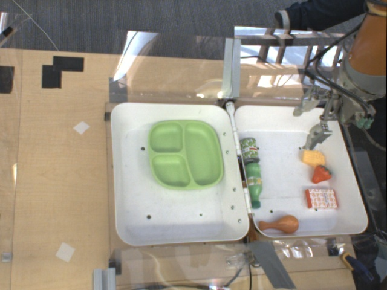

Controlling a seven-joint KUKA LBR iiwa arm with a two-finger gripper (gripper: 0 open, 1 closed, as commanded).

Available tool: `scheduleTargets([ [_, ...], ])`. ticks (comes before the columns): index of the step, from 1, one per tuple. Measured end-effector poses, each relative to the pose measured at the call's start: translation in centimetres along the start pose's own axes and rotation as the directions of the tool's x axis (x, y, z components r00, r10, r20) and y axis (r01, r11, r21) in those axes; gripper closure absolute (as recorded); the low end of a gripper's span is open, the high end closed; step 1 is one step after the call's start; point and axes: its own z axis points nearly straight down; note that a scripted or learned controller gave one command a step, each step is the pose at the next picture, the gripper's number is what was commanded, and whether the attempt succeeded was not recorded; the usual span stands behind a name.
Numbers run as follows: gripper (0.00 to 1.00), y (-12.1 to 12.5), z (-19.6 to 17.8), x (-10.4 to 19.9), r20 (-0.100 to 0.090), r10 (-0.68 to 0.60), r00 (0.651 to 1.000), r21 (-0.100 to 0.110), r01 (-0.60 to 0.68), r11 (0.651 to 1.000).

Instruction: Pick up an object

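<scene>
My arm enters from the upper right of the frame and is cut off there, so most of it is out of sight. My gripper (317, 139) hangs over the upper right part of the right bin (284, 139), its tip just above the yellow object (313, 157). The gripper is dark, small and seen at a slant, and I cannot tell how it is set; nothing shows clamped in it.

The yellow object lies near the bin's right wall, with a red object (321, 174) touching or just beside it below, and a red and white box (321, 198) lower still. What the yellow and red things are is hard to make out. A green bottle (251, 171) lies lengthwise tight against the bin's left wall, near the divider between the bins. An orange-brown pear-shaped object (280, 224) rests at the bottom edge, close to the rim.

The middle of the right bin is bare white floor, giving open room between the bottle and the right-hand cluster. In the left bin (130, 180) sits a green divided tray (185, 154), well away from the walls. The wooden surface (54, 180) spreads to the left.
</scene>
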Motion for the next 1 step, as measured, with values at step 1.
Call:
scheduleTargets([
  [1,0.0,-1.92,10.42,3.62,-0.007,0.414,0.91,0.003,-0.414,0.91],
])
